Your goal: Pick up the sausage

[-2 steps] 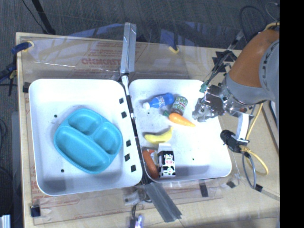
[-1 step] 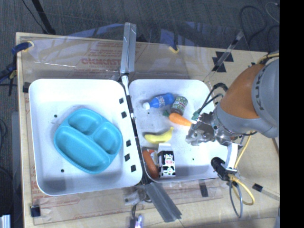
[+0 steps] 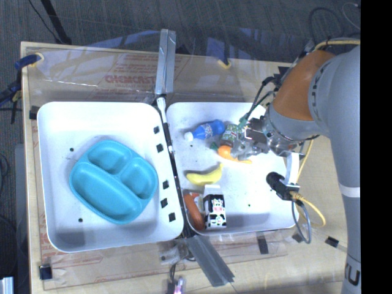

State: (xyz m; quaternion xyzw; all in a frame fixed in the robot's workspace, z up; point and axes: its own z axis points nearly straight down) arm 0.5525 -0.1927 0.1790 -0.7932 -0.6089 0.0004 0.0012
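Observation:
The sausage [image 3: 194, 207] is a reddish-brown link lying against the left wall of the right bin [image 3: 257, 222], near its front corner, next to a small black-and-white carton [image 3: 214, 211]. My gripper [image 3: 240, 141] hangs over the middle of the right bin, well behind and to the right of the sausage, right above an orange item [image 3: 225, 152] and close to a blue bottle [image 3: 207, 130]. A yellow banana [image 3: 204, 176] lies between the gripper and the sausage.
The left bin [image 3: 55, 164] holds a blue divided plate [image 3: 114, 179]. A metal divider bar [image 3: 164, 66] runs between the bins at the back. Cables [image 3: 300, 207] trail by the right bin's right wall.

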